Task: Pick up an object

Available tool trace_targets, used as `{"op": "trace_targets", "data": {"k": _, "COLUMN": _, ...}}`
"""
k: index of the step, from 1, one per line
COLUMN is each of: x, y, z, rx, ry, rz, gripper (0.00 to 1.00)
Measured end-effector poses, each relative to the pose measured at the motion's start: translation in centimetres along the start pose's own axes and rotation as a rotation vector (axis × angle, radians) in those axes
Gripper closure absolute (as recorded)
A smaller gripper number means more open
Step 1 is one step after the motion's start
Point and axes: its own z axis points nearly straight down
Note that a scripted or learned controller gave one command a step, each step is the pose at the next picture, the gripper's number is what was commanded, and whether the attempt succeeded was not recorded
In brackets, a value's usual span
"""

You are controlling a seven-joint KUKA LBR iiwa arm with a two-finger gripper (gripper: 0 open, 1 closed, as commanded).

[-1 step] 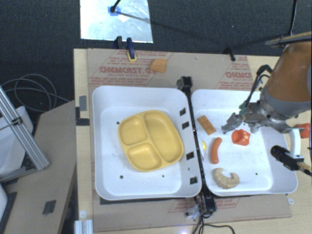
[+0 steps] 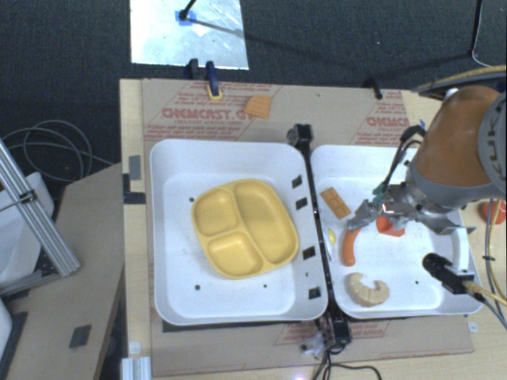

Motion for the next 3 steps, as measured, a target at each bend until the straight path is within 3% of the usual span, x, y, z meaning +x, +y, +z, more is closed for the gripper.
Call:
{"op": "trace_targets", "data": {"k": 1, "x": -0.2, "y": -1.7, "z": 10.2, "rx": -0.002, "ry": -0.001, "rz": 0.001, "gripper": 0.00}}
{"op": "trace_targets", "data": {"k": 2, "x": -0.3, "y": -1.5, "z": 8.7, "rx": -0.006, "ry": -0.002, "rz": 0.001, "gripper": 1.00}}
{"op": "trace_targets", "data": {"k": 3, "x": 9.5, "y": 0.4, "z": -0.7, "rx": -0.013, "ry": 0.004, "rz": -0.014, "gripper": 1.00}}
